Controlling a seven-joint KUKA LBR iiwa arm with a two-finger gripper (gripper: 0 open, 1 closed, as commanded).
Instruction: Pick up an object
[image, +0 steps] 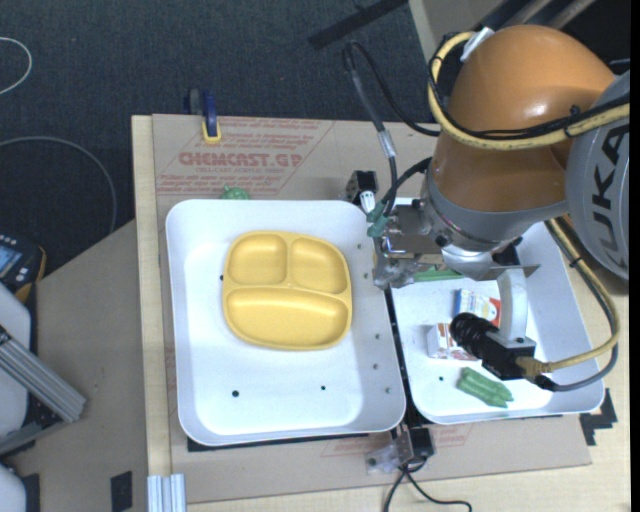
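The pincer (405, 250) is hanging over the right bin's (562, 292) back-left corner, and I cannot tell whether it is apart or together. A yellow tray (288, 290) is lying in the middle of the left bin (200, 335).

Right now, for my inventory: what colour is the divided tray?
The tray is yellow; camera view.

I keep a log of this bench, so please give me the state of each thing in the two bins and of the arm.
Yellow divided plate: upright in the left bin, all three compartments empty.
White and red carton: lying in the right bin, partly hidden by the arm.
Green pod-shaped toy: lying flat near the right bin's front edge.
Arm: reaching over the right bin.
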